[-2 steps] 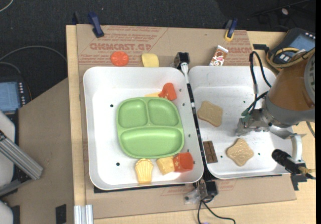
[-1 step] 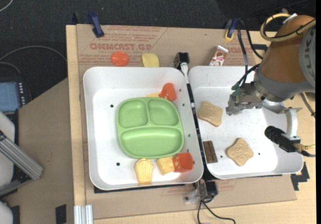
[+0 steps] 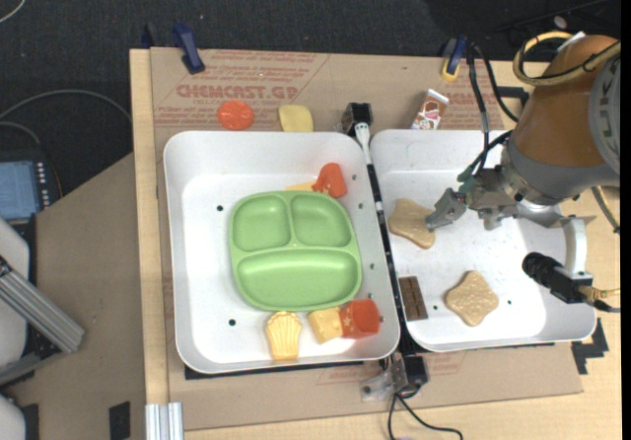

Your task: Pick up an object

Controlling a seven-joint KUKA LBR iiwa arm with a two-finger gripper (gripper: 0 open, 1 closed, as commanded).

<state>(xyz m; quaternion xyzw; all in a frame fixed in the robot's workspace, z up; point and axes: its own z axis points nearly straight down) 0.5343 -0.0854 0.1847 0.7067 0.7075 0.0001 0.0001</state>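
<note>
In the right bin [image 3: 552, 330] a tan bread-shaped piece [image 3: 408, 224] lies near the left wall. A second tan piece [image 3: 471, 298] lies toward the front, and a brown bar [image 3: 411, 297] rests by the front left wall. My gripper [image 3: 441, 215] hangs low at the right edge of the first tan piece, touching it or nearly so. Nothing shows as held. The grey arm with its orange band [image 3: 562, 122] comes in from the right.
The left bin [image 3: 187, 231] holds a green divided plate [image 3: 294, 249], a red piece [image 3: 331, 180] behind it, and a yellow piece [image 3: 284, 334], an orange block [image 3: 325, 324] and a red piece [image 3: 362, 318] in front. An orange object [image 3: 236, 114], a yellow piece [image 3: 295, 118] and a small carton [image 3: 430, 110] lie on the board behind the bins.
</note>
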